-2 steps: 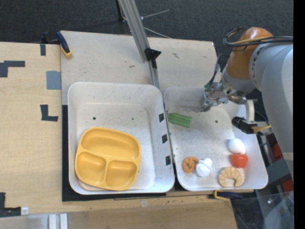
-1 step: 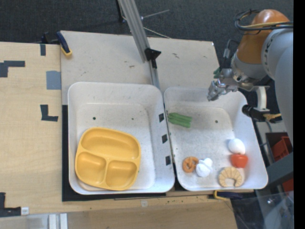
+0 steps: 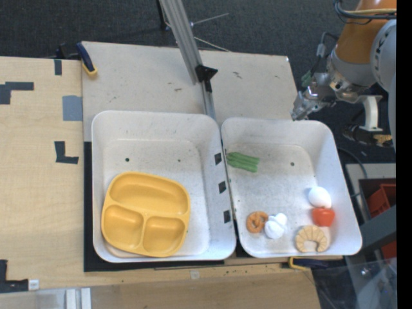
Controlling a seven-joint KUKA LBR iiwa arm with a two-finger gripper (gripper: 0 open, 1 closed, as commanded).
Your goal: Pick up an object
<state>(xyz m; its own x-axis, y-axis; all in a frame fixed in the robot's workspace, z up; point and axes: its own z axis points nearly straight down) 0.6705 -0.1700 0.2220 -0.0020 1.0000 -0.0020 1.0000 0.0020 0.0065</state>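
The right bin holds a green bean-like piece near its far left. A white egg and a red tomato lie by the right wall. Along the front sit a brown pretzel, a white garlic-like piece and a tan croissant. My gripper hangs above the bin's far right corner, outside the rim, with nothing seen between its fingers.
The left bin holds a yellow divided plate at its front. A grey metal pole slants over the bench behind the bins. A blue and yellow clamp sits at the bench's far left corner.
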